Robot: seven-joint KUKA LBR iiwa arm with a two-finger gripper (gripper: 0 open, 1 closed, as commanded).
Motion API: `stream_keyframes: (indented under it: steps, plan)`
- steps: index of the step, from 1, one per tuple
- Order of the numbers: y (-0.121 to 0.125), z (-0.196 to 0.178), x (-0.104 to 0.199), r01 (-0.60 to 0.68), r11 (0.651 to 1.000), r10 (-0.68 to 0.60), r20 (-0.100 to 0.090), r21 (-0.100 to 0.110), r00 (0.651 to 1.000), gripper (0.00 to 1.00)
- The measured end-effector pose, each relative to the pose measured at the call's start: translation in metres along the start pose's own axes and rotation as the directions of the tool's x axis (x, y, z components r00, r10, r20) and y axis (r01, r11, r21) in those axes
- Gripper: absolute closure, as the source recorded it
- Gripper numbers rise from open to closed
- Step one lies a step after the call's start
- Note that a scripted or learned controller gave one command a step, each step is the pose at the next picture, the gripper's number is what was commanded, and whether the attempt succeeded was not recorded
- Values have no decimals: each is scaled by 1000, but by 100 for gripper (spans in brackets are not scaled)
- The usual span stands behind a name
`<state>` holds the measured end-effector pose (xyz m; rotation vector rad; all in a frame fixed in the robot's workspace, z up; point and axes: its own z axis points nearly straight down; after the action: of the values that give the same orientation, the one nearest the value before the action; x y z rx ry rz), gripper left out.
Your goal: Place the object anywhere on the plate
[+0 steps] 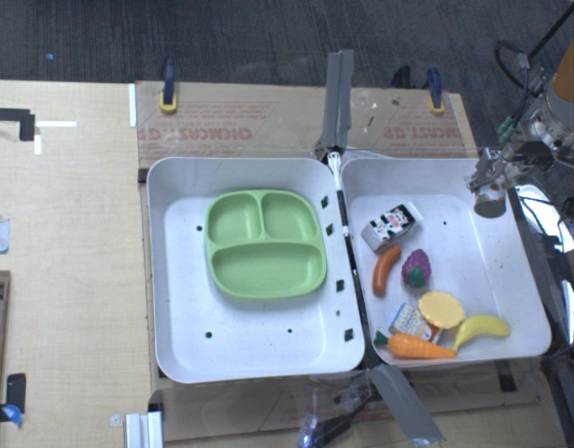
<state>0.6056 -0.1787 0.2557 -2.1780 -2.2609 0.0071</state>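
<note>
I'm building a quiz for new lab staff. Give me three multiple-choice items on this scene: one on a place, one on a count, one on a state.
1. Where does the green plate lie?
A. In the left bin
B. In the right bin
C. On the cardboard

2. How many compartments does the plate have?
A. Two
B. Three
C. Five

3. How does the toy carrot lie?
A. Flat at the right bin's near edge
B. On the plate
C. Between the end effector's fingers

Answers:
1 A, the plate sits in the left bin.
2 B, two small sections sit above one long one.
3 A, it lies beside the banana, far from the end effector at the bin's far right corner.
</note>
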Motion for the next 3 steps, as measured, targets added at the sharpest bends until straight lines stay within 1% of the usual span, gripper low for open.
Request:
stream_keyframes:
  steps: [1,2,3]
  plan:
    - [41,49,78,52,999,-52,-1,2,999,100]
    - [57,68,115,87,996,-87,0,2,996,100]
    - [37,34,49,380,925,-380,1,-2,925,100]
